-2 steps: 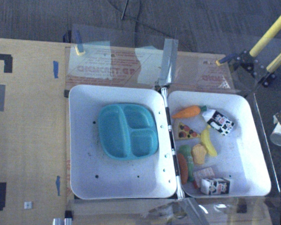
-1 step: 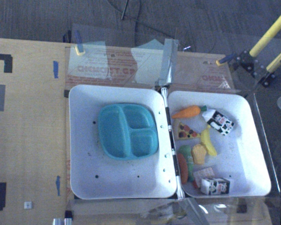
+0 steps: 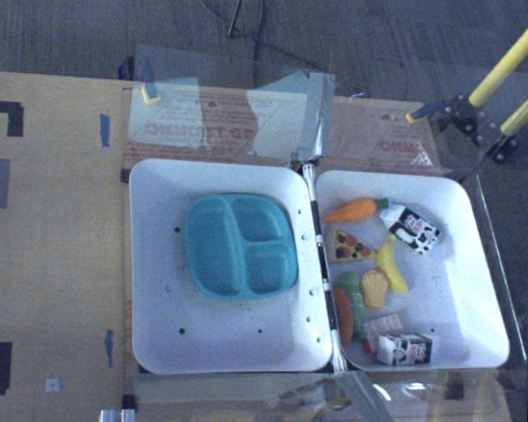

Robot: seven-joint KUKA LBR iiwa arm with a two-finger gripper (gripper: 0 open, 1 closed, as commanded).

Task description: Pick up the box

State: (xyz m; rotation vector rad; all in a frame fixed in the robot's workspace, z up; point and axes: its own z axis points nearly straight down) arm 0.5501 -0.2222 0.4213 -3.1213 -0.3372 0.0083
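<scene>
hand: honestly can't tell how far open it is, or whether it's got hold of anything or is touching anything

box (image 3: 404, 349): small white carton with dark print, lying on its side in the right bin (image 3: 482, 288), down at the near edge, pretty close to the near-left corner. nothing's gripping it, it's just sitting on the bin floor

right next to the box: a pinkish packet (image 3: 383, 326) touching it on the upper left, and a red-orange veggie thing (image 3: 344, 317) a bit further left, along the bin's left wall

other carton: there's also a cow-print carton (image 3: 410, 229) at the far side of the same bin, tilted, well apart from the box

rest of the right bin: toy carrot (image 3: 350, 210) near the far-left corner, pizza slice (image 3: 352, 247) just below it, banana (image 3: 392, 267) between the pizza and the cow-print carton, a tan bread-looking piece (image 3: 375, 289) touching the banana's lower end, and something green (image 3: 349, 281) beside that. too small to say what

left bin (image 3: 150, 270): holds a teal divided plate (image 3: 242, 247), roughly in the middle, a little toward the far side

tabletop (image 3: 51, 239): light wood colour, with bits of blue tape and black marks on the left part

behind the bins: clear plastic sheets (image 3: 251, 117) lying flat

top right corner: yellow poles (image 3: 512, 55) on a dark clamp
</scene>
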